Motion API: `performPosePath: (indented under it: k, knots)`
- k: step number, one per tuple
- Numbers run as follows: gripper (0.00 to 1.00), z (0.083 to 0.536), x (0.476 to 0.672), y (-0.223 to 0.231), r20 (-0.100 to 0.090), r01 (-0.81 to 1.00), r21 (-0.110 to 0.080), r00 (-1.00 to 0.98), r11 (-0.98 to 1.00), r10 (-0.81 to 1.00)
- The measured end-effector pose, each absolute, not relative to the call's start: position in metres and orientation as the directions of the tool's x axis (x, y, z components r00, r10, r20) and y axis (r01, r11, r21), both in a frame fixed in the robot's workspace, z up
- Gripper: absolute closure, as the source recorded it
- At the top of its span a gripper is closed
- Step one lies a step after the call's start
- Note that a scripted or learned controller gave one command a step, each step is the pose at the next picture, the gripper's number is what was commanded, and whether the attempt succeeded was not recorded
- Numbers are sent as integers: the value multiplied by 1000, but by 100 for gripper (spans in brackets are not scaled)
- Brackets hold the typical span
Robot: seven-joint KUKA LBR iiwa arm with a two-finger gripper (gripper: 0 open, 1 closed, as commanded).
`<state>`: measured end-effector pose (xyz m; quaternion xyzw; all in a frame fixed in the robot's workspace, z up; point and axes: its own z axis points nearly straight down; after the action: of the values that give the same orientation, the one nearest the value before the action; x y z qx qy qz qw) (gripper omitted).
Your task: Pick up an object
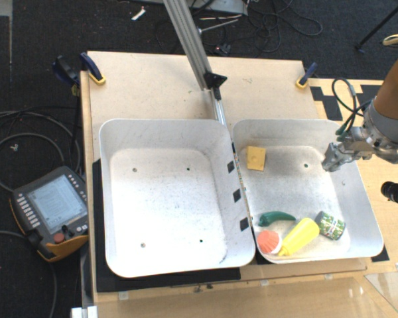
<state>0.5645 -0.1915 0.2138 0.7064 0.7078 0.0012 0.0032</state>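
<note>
The gripper (333, 158) hung over the right bin's (298, 132) far right edge, carrying nothing; whether it was open or closed could not be told. In that bin lay a yellow block (256, 158) near the far left, and, along the near edge, a green piece (276, 217), a red ball (269, 242), a yellow bottle (300, 235) and a green can (331, 226).

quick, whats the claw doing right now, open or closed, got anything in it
Claw: hangs over the right bin's upper right edge; open or closed cannot be told, and nothing shows in it.
</note>
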Motion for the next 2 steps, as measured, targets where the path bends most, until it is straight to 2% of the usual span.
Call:
performPosePath:
  k: [1, 2]
  knots:
    - [100, 271, 564, -182, -3, 1000, 8, -4, 4, 1000]
    - [100, 261, 569, -129, 2, 1000, 0, -8, 8, 1000]
